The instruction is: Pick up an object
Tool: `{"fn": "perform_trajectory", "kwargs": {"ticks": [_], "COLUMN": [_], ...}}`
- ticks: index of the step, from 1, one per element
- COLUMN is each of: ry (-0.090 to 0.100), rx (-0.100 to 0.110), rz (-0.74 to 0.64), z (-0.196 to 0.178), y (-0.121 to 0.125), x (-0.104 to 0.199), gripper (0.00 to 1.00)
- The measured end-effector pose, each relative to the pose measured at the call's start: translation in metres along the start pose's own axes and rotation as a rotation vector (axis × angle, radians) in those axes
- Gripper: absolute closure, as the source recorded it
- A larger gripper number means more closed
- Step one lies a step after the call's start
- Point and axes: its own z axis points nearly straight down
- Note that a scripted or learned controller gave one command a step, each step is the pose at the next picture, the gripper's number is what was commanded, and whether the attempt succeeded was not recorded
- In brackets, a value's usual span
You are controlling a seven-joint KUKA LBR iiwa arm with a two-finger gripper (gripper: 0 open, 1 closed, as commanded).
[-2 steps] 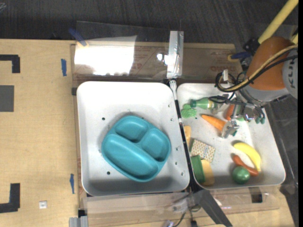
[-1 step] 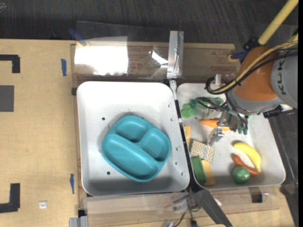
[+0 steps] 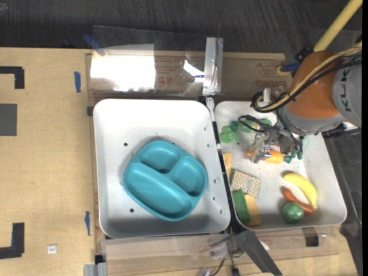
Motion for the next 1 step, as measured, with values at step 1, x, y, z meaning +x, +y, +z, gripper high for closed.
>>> {"fn": "perform_trajectory", "kwargs": {"ticks": [1], "ry": [0.008], "rx": [-0.002], "rz": [-0.106], "z": [-0.1160], "y": [0.0454], "x": [-0.0313], "gripper": [1.00]}}
